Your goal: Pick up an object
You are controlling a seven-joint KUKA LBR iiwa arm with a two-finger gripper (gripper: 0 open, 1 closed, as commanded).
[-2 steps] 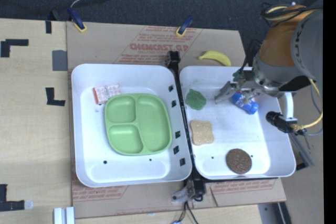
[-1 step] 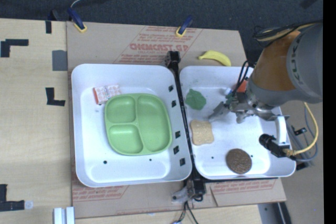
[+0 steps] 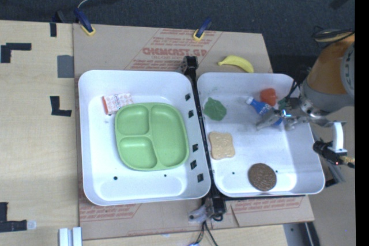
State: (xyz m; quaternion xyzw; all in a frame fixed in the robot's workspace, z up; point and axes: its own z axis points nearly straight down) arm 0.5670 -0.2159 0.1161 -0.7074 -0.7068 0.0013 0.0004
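Two white bins side by side on the counter, over a cardboard sheet.

Left bin: green divided plate lying flat near the middle, three compartments up. Small red-and-white packet just beside the plate's upper left edge.

Right bin: dark green lump near the upper left. Tan square biscuit below it, close to the divider. Brown round disc near the front wall. Orange-red block toward the upper right. Small blue-and-white item touching or just beside the block, possibly a tube or bottle; too small to settle.

Yellow banana outside the bins, on the cardboard just behind the right bin.

Arm reaching in from the right, orange band visible above the wrist. Gripper low over the right bin, just below the orange-red block and the blue-and-white item. Gripper state: not readable, tips blurred against the bin floor. Nothing seen clearly between them.

Two yellow-and-blue clamps at the back edge of the cardboard. Black clip at the rear junction of the bins.
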